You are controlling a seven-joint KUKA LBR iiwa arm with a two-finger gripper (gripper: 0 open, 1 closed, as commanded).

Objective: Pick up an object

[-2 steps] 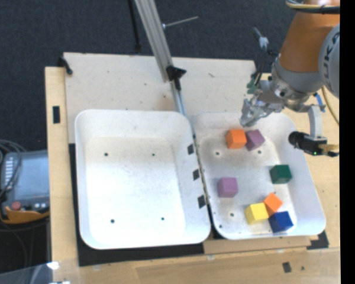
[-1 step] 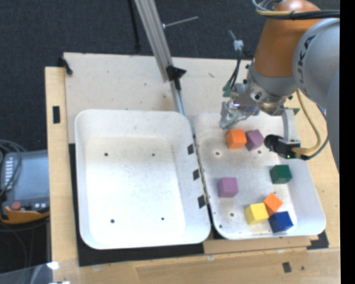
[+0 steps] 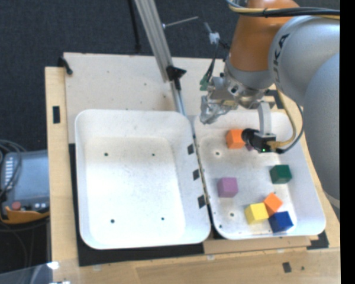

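Tabletop's right bin (image 3: 302, 176): hand (image 3: 212, 112), grip state indeterminate, poised beside orange cube (image 3: 235, 138), judged light, rigid, best gripped across flat faces.

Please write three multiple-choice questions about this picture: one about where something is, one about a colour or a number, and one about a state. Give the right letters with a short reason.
1. Which bin holds the blocks?
A. left bin
B. right bin
C. both bins

2. How many orange blocks are there?
A. one
B. two
C. three

3. What touches the yellow block?
A. nothing
B. the purple block
C. an orange block

Answers:
1 B: the purple block, green block, yellow block, blue block and both orange ones all lie in the right bin.
2 B: one orange block lies near the gripper, another orange block near the front.
3 C: the front orange block sits against the yellow one.
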